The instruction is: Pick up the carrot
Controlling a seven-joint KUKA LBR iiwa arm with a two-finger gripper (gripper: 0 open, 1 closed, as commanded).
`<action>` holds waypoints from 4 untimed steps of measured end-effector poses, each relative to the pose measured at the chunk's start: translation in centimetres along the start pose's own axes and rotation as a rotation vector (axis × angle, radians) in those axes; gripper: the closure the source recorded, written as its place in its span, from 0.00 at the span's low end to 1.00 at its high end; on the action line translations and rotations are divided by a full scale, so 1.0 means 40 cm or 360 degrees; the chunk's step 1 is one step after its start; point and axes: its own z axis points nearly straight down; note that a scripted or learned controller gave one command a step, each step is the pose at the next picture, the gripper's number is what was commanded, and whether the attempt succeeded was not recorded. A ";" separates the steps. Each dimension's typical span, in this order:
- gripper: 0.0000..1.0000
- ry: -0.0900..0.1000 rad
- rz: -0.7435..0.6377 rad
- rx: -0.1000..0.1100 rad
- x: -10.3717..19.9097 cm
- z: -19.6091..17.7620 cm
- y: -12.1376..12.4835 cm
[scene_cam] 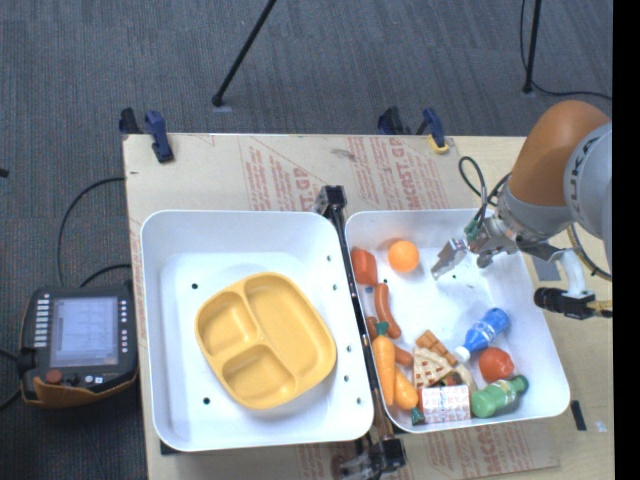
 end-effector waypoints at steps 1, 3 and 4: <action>0.00 -0.0001 0.0553 -0.0014 0.214 0.018 0.007; 1.00 0.0000 0.0974 -0.0010 0.260 -0.002 0.051; 0.00 0.0000 0.0973 -0.0009 0.261 -0.001 0.051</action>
